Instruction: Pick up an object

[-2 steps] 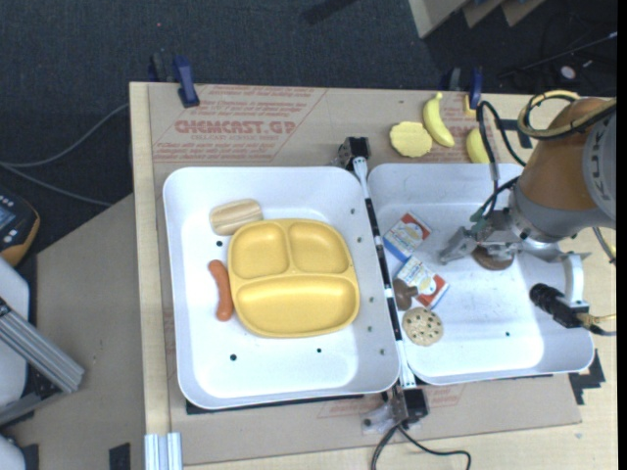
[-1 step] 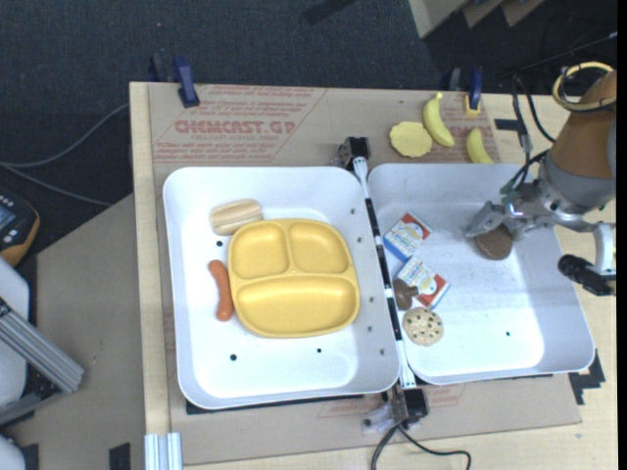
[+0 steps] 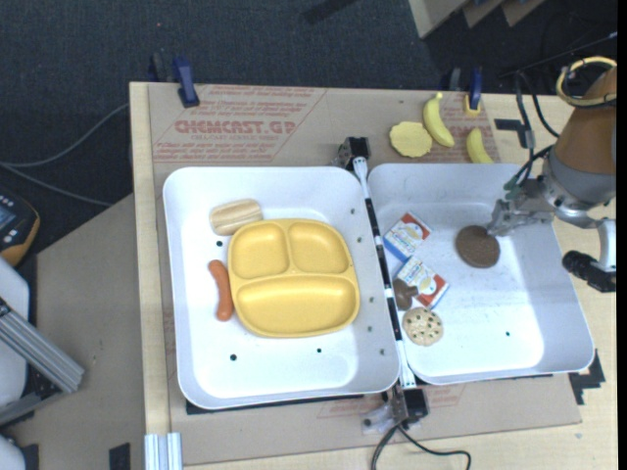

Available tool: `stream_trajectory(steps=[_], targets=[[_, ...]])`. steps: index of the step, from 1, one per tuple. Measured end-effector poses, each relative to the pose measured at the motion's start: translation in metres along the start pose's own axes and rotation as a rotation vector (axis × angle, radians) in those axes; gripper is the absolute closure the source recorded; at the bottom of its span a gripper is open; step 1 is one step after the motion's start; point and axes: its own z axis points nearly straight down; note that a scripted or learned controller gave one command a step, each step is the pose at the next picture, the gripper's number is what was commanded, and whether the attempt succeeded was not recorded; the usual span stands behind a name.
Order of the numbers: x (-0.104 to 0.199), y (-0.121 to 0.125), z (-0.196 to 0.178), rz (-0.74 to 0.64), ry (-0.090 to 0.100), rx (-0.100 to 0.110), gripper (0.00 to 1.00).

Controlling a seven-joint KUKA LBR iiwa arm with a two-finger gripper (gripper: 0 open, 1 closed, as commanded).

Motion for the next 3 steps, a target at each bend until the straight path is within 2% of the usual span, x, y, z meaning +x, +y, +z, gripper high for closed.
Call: stream_trajectory(steps=[1, 2, 3], targets=[[0.069, -0.064, -0.003, 0.0, 0.006, 0.016, 1.0], [0.065, -0.062, -0.003, 0.003, 0.001, 0.01, 0.0], [0.032, -0.02, 0.014, 0.003, -0.003, 0.004, 0.0]])
